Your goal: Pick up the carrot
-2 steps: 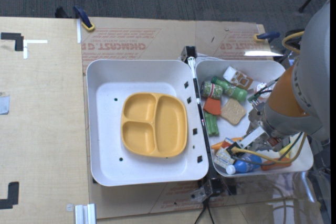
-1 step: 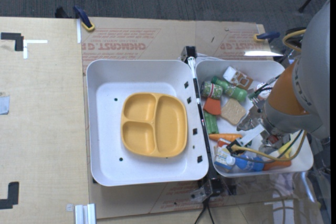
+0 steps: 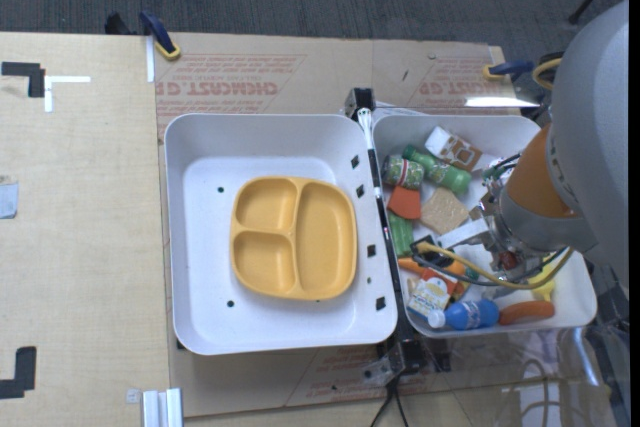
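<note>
The carrot lies in the right bin, lower right of the frame, just left of the jaws. I cannot tell whether they are apart or together.

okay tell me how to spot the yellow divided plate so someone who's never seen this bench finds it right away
Start with the two white bins side by side and take the left bin, away from the arm. The yellow plate lies flat near its middle. It has three compartments, one long and two smaller, while the right bin holds a jumble of small toy foods.
</note>
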